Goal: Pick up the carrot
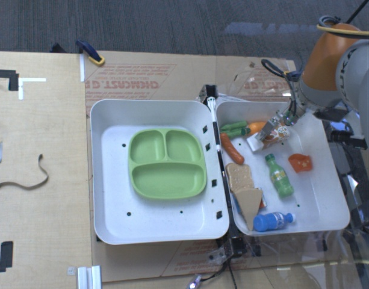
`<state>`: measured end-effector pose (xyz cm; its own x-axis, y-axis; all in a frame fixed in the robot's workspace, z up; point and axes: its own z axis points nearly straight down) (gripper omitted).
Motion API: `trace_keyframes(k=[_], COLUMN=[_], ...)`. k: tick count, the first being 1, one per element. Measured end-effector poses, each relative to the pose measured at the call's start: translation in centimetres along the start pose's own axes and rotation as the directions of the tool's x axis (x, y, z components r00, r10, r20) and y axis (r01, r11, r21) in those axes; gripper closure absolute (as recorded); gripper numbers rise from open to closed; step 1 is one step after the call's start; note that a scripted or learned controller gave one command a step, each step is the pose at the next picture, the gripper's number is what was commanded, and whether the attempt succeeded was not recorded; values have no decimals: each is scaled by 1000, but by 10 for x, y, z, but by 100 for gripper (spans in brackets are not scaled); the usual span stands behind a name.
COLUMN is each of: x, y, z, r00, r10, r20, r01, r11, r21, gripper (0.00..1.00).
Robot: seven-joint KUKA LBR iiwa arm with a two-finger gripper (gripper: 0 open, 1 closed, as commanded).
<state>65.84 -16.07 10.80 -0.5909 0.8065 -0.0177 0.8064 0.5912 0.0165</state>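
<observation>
Camera view: I found the claw (273, 131) low in the right bin (328, 179), its grip state unreadable. The carrot (254, 127) lay just beside it, against the green vegetable (234, 128) near the back wall. I judged a clean pick required centring over the orange body, clear of the sausage (232, 149).

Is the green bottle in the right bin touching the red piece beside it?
Apart. The camera view shows a strip of white bin floor between the green bottle and the red piece, so a plain gap separates them.
</observation>
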Motion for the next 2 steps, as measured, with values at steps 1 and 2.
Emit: trace_keyframes(k=[1, 2], x=[37, 45], y=[24, 35], z=[14, 14], r00=[994, 930], r10=[110, 366], r20=[-11, -7], r01=[-109, -366], r11=[994, 930], r21=[16, 19], gripper=[0, 0])
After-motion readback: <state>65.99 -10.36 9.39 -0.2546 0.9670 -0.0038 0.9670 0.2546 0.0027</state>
